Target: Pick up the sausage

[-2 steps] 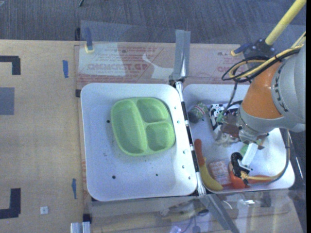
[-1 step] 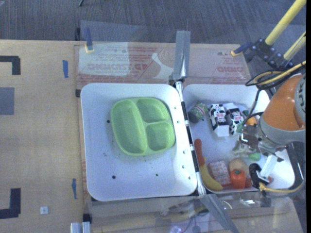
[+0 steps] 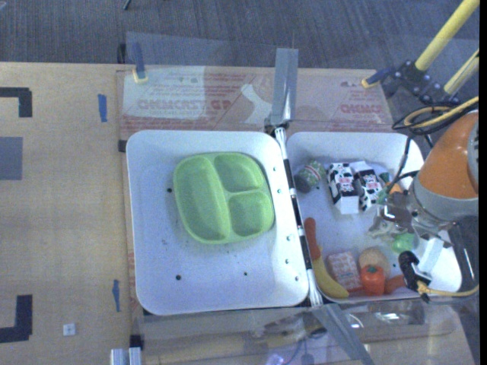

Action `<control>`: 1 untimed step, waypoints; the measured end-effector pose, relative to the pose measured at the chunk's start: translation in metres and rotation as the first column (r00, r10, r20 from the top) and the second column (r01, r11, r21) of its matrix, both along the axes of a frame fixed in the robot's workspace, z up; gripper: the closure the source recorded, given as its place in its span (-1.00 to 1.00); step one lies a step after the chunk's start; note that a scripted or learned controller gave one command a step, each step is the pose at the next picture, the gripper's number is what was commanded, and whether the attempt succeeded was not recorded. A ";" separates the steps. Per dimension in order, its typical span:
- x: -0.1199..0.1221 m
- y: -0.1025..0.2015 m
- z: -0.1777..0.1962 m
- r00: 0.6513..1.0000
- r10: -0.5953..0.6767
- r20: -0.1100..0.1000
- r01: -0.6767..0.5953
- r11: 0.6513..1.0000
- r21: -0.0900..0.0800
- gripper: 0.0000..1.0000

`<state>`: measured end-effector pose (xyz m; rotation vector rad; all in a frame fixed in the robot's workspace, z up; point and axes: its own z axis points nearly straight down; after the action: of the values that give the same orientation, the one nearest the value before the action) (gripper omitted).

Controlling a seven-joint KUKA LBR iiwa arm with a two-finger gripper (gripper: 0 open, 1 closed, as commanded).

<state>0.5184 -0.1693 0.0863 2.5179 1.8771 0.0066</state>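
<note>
Sausage: I took the thin reddish-orange stick (image 3: 310,238) lying against the left wall of the right bin (image 3: 346,139) to be the sausage. It lay just beyond the banana (image 3: 327,277), its near end close to the banana's tip.
Long axis: it ran near-to-far along that wall, almost parallel to the seam between the two bins.
Gripper: I saw the gripper (image 3: 392,217) low over the right side of the same bin, beside the cow-patterned carton (image 3: 354,185), with a small green item (image 3: 402,242) just near of it.
Finger state: I could not tell from this angle; the wrist hid the tips.
Key relation: the sausage lay to the gripper's left, across the width of the bin and slightly nearer to me. Between them sat the pink packet (image 3: 343,268) and the red tomato-like piece (image 3: 372,277), both on the near side of that line.
Approach, my judgement: I reckoned a leftward travel was needed, closing across the short width. The wall crowding one side looked like the main risk.
Left bin: the green divided plate (image 3: 224,196) played no part.
</note>
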 end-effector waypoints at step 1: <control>0.088 0.112 0.097 0.983 -0.185 -0.008 0.185 0.983 -0.003 1.00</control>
<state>0.6068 -0.0574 0.1829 2.6839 1.6360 -0.0056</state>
